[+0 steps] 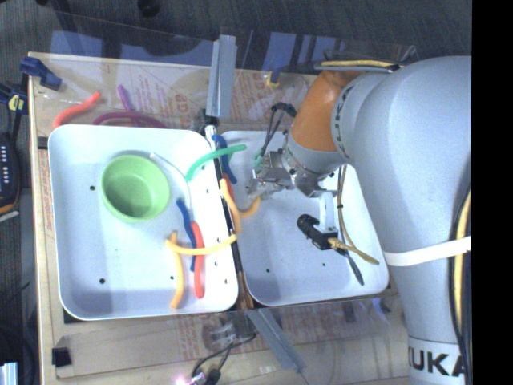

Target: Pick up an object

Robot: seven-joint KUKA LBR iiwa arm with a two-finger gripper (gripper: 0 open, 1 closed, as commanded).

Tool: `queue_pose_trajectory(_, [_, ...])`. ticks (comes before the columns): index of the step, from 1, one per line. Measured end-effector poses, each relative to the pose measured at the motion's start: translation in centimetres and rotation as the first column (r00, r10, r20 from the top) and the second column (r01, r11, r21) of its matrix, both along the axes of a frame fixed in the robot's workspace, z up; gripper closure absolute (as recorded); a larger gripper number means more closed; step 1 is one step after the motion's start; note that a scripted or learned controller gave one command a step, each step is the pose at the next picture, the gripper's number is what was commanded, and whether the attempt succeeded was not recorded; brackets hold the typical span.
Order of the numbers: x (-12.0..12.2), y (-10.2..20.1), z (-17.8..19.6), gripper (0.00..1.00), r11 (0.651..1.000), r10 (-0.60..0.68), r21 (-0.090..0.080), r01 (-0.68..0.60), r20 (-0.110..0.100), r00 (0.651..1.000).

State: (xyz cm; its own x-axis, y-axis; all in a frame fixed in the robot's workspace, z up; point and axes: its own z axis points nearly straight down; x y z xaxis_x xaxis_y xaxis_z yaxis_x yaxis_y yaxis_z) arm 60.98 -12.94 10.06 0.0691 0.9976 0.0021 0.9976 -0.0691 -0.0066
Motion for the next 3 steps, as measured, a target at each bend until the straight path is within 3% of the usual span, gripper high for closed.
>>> queue_pose_trajectory(1, [0.0,0.0,0.0,0.00,1.000,0.000,0.000,0.000,0.000,1.000])
queue_pose_trajectory(2, [0.0,0.1,1.0,1.00,1.000,0.003,0.002,-0.003,0.000,1.000])
queue_pose_trajectory(3, [0.4,6.0,9.2,1.00,0.883,0.469,-0.003,-0.469,0.007,0.883])
